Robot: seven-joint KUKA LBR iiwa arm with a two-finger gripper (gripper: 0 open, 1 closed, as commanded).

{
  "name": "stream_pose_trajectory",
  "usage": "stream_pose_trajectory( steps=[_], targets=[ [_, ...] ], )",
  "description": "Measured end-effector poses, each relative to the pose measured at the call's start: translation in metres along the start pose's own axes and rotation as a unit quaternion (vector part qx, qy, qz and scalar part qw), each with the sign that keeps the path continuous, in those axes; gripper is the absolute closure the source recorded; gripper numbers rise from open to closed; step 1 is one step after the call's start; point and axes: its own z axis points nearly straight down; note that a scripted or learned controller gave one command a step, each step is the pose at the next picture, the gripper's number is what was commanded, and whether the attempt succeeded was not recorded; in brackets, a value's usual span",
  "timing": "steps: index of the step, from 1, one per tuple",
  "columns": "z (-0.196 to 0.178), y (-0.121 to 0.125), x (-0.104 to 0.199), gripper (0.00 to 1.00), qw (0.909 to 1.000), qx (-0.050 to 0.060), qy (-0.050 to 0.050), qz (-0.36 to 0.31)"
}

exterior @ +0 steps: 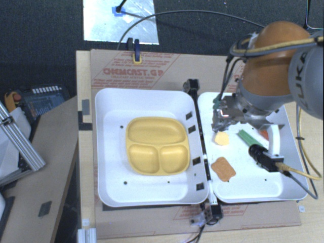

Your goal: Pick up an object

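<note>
While the worktop (83,75), under a printed cardboard sheet (136,70), carries both white bins, the arm (276,59) stands over the right bin (253,184) with the tool (223,113) low at that bin's far left part. Tool state: cannot tell, the wrist hides it; nothing seen held. Judged step: approach, grasp not yet made.

Left bin (109,151) holds a yellow divided tray (157,145), well apart from the tool.

Right bin, by size:
- brown flat piece (223,169), near the front left
- green stick (248,136), mid-bin, partly under the wrist
- pale yellow piece (221,138), just beside the tool on its near side

Likely target: the pale yellow piece. Next move calls for a short shift over it, then a straight descent. The piece is small and low, so centring matters. The smooth white bin floor may let it slide.

Surround: dark carpet (40,34); foil sheet (119,14) beyond the worktop.
</note>
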Motion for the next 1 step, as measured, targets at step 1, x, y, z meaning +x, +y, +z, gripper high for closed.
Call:
stream_pose_trajectory(
  steps=[1],
  targets=[
    [0.0087, -0.0155, 0.0475, 1.0, 1.0, 0.0, 0.0, 0.0]
  ],
)
